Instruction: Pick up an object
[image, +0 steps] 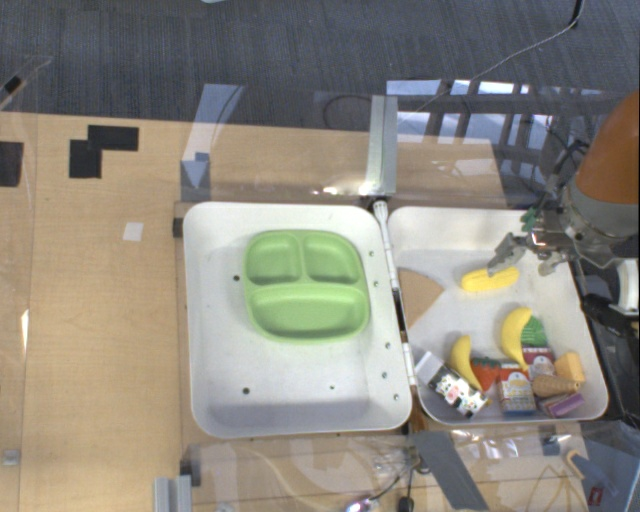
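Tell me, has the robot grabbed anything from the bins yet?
Not yet. The gripper hangs just above a yellow toy banana lying in the right bin, seemingly lining up on it. Closing on the banana and lifting it are left.

Two white bins — the left bin (215, 400) bearing one green divided plate (305, 284), the right bin (425, 240) bearing three yellow bananas (490, 280) (516, 333) (461, 357) — plus a heap of small toy foods (520, 385), too jumbled to count.
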